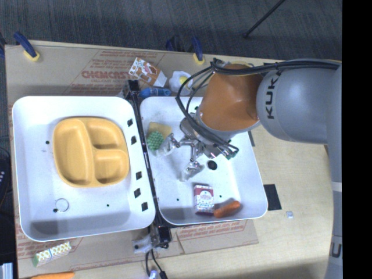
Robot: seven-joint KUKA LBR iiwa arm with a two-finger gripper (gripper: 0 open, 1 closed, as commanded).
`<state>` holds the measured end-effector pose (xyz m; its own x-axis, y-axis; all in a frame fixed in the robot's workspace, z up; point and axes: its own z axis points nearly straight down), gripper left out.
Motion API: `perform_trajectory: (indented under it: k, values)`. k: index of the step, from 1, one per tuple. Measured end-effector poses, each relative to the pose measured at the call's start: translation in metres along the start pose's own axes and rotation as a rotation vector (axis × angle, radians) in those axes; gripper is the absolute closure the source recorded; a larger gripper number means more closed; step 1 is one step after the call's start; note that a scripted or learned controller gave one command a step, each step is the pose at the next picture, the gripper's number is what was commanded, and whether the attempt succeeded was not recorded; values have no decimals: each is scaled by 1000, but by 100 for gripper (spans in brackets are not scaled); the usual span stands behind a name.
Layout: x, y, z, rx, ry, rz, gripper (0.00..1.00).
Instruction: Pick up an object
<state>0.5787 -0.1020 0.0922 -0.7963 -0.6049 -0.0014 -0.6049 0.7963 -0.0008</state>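
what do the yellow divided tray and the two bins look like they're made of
Yellow divided tray: likely moulded plastic, matte to satin; its compartments have soft rounded edges and an even colour. Left bin and right bin: probably thin formed plastic, smooth and slightly glossy, with rounded corners and a rolled rim, though painted metal can't be ruled out.

Two white bins, one yellow tray, one carrot.
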Motion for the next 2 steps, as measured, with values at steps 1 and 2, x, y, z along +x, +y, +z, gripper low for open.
perform_trajectory:
  k: [1,2]
  values:
    - [-33,-20,0,0,0,-238,0]
    - [-25,-27,-5,-1,0,-614,0]
